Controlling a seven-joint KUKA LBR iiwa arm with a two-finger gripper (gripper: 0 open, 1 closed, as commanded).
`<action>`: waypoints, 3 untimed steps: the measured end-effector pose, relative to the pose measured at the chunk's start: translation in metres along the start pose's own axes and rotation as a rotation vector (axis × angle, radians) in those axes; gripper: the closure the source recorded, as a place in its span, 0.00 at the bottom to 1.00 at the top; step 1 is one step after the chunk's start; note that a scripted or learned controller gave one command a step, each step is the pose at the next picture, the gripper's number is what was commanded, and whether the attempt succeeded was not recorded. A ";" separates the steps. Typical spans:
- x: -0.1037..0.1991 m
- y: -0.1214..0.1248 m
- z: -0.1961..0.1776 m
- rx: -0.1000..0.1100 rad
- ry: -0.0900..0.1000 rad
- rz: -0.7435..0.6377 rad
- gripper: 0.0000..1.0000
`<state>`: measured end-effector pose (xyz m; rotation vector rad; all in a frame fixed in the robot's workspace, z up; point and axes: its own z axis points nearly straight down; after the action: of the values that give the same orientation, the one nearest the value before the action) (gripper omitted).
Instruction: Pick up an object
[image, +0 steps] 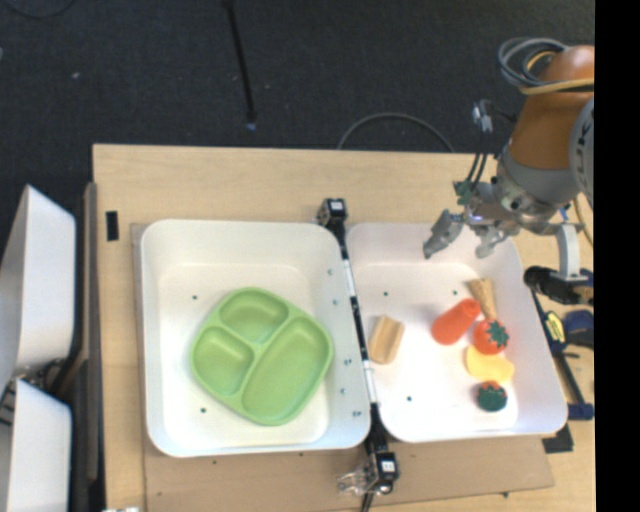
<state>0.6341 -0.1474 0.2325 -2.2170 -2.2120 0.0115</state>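
The right bin holds a tan block near its left wall. Towards its right side lie an orange-red cylinder, a tan wedge, a tomato-like red piece, a yellow piece and a small dark green piece. My gripper hangs open over the bin's far right part, above and behind the wedge, with nothing between its fingers.
The left bin holds a green divided plate. Black clamps sit on the divider between the bins, at the far and near ends. Blue-handled tools lie on the bench right of the right bin.
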 end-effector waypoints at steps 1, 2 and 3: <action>0.000 0.002 -0.009 -0.014 -0.001 -0.003 0.00; -0.004 0.009 0.036 -0.010 -0.005 -0.001 0.00; -0.015 0.007 0.082 -0.011 -0.005 0.000 0.00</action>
<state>0.6404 -0.1620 0.1506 -2.2250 -2.2199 0.0050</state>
